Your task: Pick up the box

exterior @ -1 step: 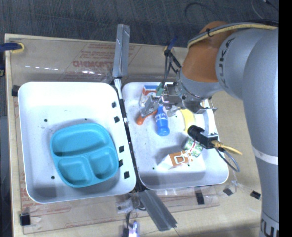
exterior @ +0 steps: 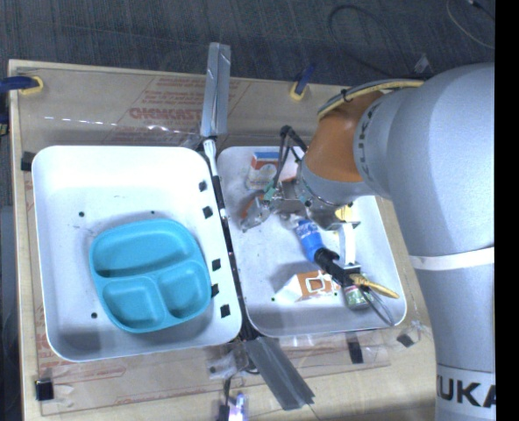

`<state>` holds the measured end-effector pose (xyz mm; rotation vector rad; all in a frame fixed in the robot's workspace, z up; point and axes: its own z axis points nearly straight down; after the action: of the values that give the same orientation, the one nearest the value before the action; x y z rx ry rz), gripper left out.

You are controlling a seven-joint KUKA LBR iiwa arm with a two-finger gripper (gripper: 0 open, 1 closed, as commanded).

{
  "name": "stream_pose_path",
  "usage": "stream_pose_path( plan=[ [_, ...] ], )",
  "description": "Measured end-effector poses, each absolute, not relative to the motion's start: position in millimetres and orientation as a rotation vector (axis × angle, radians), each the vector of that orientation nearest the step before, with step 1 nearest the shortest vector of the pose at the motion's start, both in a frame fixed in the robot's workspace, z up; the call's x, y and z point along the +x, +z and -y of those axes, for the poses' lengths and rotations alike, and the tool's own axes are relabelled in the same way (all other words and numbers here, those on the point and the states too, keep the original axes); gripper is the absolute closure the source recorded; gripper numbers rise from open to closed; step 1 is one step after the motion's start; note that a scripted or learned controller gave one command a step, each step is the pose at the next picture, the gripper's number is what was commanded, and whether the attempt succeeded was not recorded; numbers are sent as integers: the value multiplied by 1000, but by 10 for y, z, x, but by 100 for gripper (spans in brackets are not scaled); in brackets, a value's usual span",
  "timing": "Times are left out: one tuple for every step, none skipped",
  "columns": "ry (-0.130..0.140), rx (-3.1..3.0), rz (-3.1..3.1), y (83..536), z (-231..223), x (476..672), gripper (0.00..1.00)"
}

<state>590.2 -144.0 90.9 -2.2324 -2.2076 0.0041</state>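
From my remote desk I saw the arm [exterior: 435, 174] reaching in from the right, its orange band [exterior: 334, 143] over the far half of the right bin [exterior: 261, 266]. The gripper [exterior: 258, 207] was low near that bin's far left corner, close to the wall shared with the other bin. Its tip was a tangle of metal and glare. I could not tell how far the claw was open, nor whether it had hold of anything.

The box [exterior: 312, 285] — white with orange markings — lay flat on the floor of the right bin, toward the near edge and roughly midway across. It was apart from the gripper, on the side nearer the camera. A small carton [exterior: 262, 160] with red and blue print sat by the far wall of the same bin, just beyond the gripper; I could not tell whether the two touched. A short blue thing [exterior: 307, 235] showed between the gripper and the box, under the wrist — I could not make out what it was.

The left bin [exterior: 58, 235] held a blue divided plate [exterior: 150, 274] with three compartments, lying flat toward the near side. Both bins sat on a wooden bench [exterior: 110, 86], with a blue clamp [exterior: 18, 84] at its far left corner and a second clamp [exterior: 302, 80] on the far edge.
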Motion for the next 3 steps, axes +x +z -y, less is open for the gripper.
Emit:
stream_pose_path(
  plan=[
    [5, -2344, 2085, 915, 1790, 6512, 0],
    [6, -2334, 2095, 1023, 1764, 6525, 100],
    [7, -2330, 2095, 1020, 1756, 6523, 0]
  ],
)
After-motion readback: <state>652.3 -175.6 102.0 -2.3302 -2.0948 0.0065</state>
